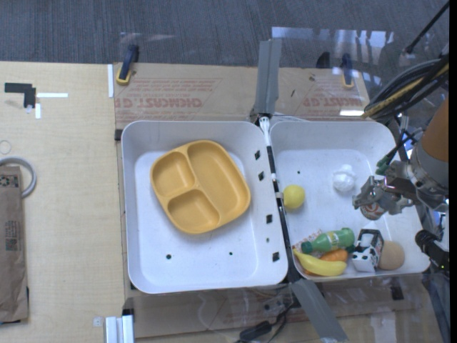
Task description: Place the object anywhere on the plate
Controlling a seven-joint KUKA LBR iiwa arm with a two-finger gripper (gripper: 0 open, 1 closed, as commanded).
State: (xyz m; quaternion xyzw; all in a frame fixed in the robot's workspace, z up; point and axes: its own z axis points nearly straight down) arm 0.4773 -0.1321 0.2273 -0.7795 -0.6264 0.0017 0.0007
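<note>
A yellow plate [200,185] with three compartments lies in the left bin [139,263], with nothing on it. My gripper [370,200] hangs over the right side of the right bin [314,136], just right of a small white object [344,180]. A yellow ball-like fruit [293,196] rests near that bin's left wall. Along the front wall lie a green bottle [330,239], a banana [319,264], a black-and-white cow toy [366,252] and a tan egg-shaped object [390,256].
A raised divider [272,191] separates the two bins. Cables [400,91] and the arm's body [434,156] crowd the right edge. Cardboard [186,91] lies behind the bins, and a brown bag [11,241] sits at far left.
</note>
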